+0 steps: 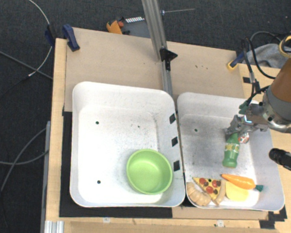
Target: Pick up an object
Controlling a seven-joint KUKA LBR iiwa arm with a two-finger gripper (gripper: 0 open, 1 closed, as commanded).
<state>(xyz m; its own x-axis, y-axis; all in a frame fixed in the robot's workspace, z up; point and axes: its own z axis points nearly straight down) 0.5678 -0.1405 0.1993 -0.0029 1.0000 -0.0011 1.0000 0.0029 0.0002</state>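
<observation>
Right bin (208, 112): gripper (238, 129) sits low over the top end of a green bottle (231, 152). The bottle lies on the bin floor, long axis running roughly away from me, cap end under the gripper. Whether the gripper is spread, closed, or has any hold on the bottle I cannot tell from this angle; the wrist and its hardware cover the contact.

Just below the bottle, along the near wall: a carrot (238, 181), a yellow piece (236, 193) touching it, a pizza slice (208, 184), and a tan, bread-like thing (200, 196). All toy food, crowded together. The bottle lies a little apart from them, so it is the cleanest target.

Left bin (90, 102): a green bowl (149, 171) near the front right corner.

Handling guess: bottle looks like hollow plastic, so light, stiff and smooth. Being round, it may roll or squirt out if pinched off-centre. Best hold is probably across the narrow neck or mid-body, jaws square to the long axis. The neck gives less surface, and the bottle would swing from it.
</observation>
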